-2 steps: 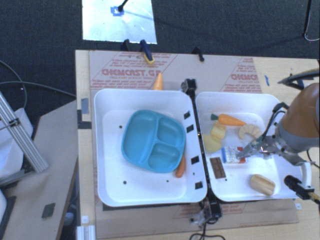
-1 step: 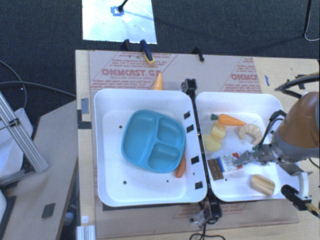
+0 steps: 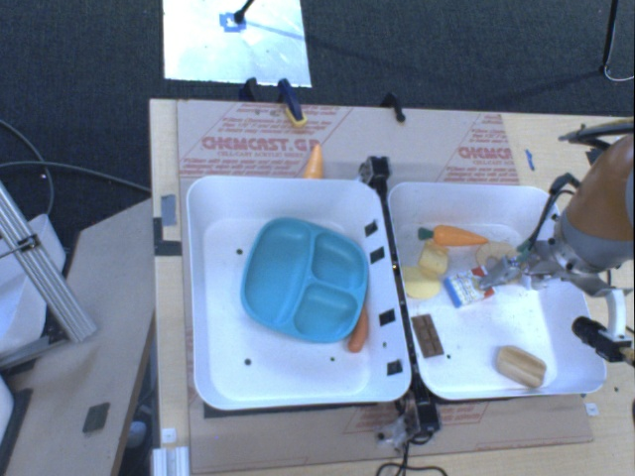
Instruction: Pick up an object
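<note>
Blue-white packet (image 3: 464, 290), board (image 3: 260, 145) printed "CHEMCAST"

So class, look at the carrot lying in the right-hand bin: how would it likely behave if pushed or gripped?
The carrot looks like a smooth toy, so it is probably stiff and light. Its rounded, tapered body may roll in a curve if nudged sideways. That taper could also let it slip out of the gripper unless it is pinched near the thicker middle.

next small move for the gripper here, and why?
Probably lower straight down onto the blue-and-white packet. The gripper sits at the packet's right end in the right bin, nothing visible between its fingers, and the carrot and yellow pieces lie off to the left.
</note>
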{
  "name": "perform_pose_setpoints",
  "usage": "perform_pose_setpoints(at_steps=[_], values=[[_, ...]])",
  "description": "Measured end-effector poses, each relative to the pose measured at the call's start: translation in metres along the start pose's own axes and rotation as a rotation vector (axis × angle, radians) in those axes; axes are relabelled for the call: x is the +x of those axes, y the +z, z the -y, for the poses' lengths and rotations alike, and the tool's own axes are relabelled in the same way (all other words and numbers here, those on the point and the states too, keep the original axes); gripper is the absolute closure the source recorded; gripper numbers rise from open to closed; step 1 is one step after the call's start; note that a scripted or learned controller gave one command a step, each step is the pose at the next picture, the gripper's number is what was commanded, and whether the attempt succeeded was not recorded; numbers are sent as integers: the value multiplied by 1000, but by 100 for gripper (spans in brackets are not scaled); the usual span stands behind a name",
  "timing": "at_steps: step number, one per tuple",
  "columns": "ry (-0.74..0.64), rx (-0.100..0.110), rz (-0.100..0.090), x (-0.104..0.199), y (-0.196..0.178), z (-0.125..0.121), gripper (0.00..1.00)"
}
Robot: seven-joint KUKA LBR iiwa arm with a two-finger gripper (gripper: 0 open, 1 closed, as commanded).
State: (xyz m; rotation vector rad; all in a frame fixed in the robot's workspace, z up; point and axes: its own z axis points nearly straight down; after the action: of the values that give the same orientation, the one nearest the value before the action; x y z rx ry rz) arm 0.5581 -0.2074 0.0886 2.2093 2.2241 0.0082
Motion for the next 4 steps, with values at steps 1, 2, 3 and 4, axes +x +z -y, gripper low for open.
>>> perform_pose_setpoints(at_steps=[1,2,3,4], values=[[7,-8,6,15,-1,33,0],[6,6,0,1,3,72,0],[-2,-2,3,2,3,-27,0],[8,12,-2,1,4,38,0]])
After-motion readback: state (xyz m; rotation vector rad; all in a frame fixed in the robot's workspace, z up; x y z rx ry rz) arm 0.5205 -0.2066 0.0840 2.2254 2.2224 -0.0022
